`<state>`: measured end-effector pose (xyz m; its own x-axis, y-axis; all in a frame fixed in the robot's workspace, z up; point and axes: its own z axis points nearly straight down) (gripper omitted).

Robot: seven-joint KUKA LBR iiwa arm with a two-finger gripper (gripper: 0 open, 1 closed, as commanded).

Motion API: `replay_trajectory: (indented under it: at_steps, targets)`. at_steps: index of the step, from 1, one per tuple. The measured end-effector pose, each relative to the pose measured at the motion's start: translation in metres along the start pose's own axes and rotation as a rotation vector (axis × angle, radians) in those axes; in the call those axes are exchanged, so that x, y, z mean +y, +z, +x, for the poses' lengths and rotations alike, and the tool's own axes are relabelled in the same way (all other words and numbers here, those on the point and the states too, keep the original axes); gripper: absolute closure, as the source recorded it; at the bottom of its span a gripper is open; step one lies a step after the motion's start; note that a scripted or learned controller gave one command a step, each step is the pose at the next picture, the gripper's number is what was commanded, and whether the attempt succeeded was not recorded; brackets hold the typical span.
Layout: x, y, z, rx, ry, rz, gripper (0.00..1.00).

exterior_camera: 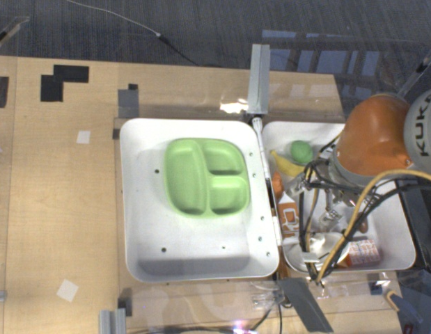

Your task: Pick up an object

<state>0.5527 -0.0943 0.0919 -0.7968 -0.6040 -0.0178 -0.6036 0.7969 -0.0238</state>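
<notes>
1. Bench (55, 207): light wood, with a few black squares up in the far left corner and a couple of small pale patches on it.
2. Left bin (142, 256): white, and it holds one thing, a green tray (205, 176) with three compartments, lying flat near the middle.
3. Arm (375, 138): comes in from the right. The orange band sits over the right bin and there's part of a letter on the grey casing, probably the K of KUKA, cut off by the frame edge.
4. Right bin (403, 252): white and cluttered, mostly covered by the arm and its cables.
5. Gripper (325, 221): down low in the right bin among the stuff. Cables block it, so I can't tell its state.
6. Box (288, 218): white with orange print, against the bin's left wall, text too blurry to read.
7. Banana (288, 164): yellow, far left part of the right bin.
8. Ball (301, 150): green, just beside the banana.
</notes>
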Motion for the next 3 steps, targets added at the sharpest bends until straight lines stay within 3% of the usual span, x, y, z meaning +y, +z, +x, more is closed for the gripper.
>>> replay_trajectory:
  at_steps: [1, 2, 3]
  targets:
    - [-0.007, -0.033, -0.013, 0.003, -0.121, -0.012, 0.00]
    - [-0.067, 0.004, -0.058, 0.007, -0.039, -0.015, 0.00]
    - [-0.058, 0.002, -0.073, 0.001, -0.053, -0.010, 0.00]
